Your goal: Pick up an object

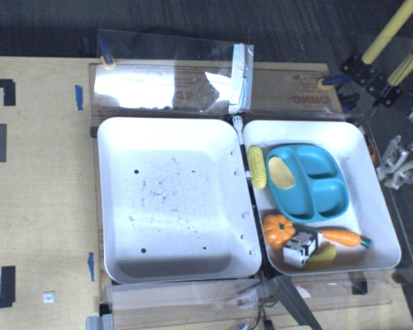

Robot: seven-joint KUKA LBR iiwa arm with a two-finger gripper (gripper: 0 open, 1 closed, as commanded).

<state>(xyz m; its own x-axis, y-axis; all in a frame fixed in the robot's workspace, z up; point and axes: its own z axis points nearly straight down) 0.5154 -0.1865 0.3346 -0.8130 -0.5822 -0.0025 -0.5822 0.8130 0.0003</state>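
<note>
Toys crowd the right bin [374, 215] because the blue tray [320, 188] fills it, with corn [257, 167] left, pumpkin [278, 230] and carrot [341, 237] below, and my pincer [397, 162] right of it, its grip impossible to tell.

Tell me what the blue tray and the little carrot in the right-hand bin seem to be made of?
The blue divided tray looks like moulded plastic: one even colour, rounded compartment walls, a soft sheen. The carrot is probably a plastic toy too, since its orange is flat and uniform with a smooth green tip, though it is too small to be sure.
</note>
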